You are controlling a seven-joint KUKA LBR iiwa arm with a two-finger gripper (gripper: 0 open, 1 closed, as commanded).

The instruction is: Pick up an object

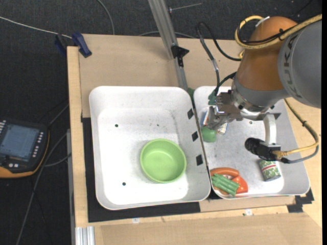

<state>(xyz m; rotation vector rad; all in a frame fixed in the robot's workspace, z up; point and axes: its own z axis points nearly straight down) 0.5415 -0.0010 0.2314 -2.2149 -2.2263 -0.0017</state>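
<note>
A small green thing [209, 133] sits just under my fingers [217, 122] at the right bin's [294, 180] left wall; too round and blurred to tell its axis. Whether my fingers are apart or clamped, I cannot tell. The left bin [102, 116] holds a green bowl [163, 160]. Both bins rest on a tan worktop [127, 60] over dark carpet. My arm [271, 60] reaches in from the right, wrist bent down.

A thick grey robot arm [306, 60] with a rounded orange band [265, 50] above the wrist. Black and yellow cables [250, 27] loop over the band. Below it, a silver metal wrist [240, 106] carries the fingers.
</note>
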